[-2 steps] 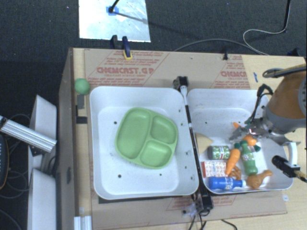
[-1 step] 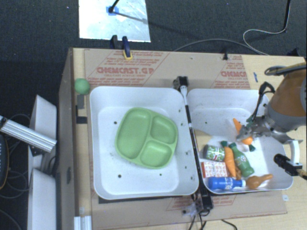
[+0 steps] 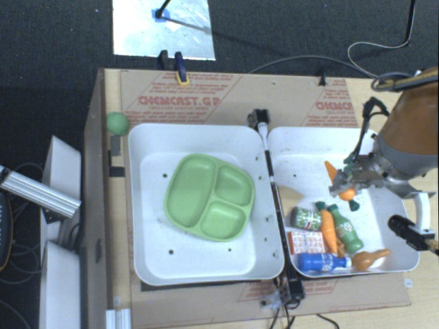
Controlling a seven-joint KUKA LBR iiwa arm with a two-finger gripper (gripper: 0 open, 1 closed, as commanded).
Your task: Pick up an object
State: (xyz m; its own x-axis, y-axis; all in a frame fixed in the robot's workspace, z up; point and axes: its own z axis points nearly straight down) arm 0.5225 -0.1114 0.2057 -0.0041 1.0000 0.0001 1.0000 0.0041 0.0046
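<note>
Gripper: you have the gripper (image 3: 346, 181) low over the right bin (image 3: 302, 146), near its right wall; you cannot tell from this view how it is set.
Nearest thing: an orange piece (image 3: 332, 169) and another orange bit (image 3: 348, 195) lie right at the tip; whether either is gripped, you cannot tell.
Heap: the rest sits toward the bin's front right corner: a green bottle (image 3: 347, 229), a carrot (image 3: 329, 230), a small can (image 3: 306, 218), a red-and-white packet (image 3: 304, 242), a blue bottle (image 3: 324, 262) and a brown piece (image 3: 370, 258).
Bearing: from the tip the heap lies toward the front edge and slightly left.
Long axis: green bottle and carrot run roughly back to front, side by side and touching; the blue bottle lies along the front wall.
Left bin: the left bin (image 3: 147, 252) carries a green divided plate (image 3: 209, 196), well apart from your arm.
Judgement: the orange piece is your shortest reach.
</note>
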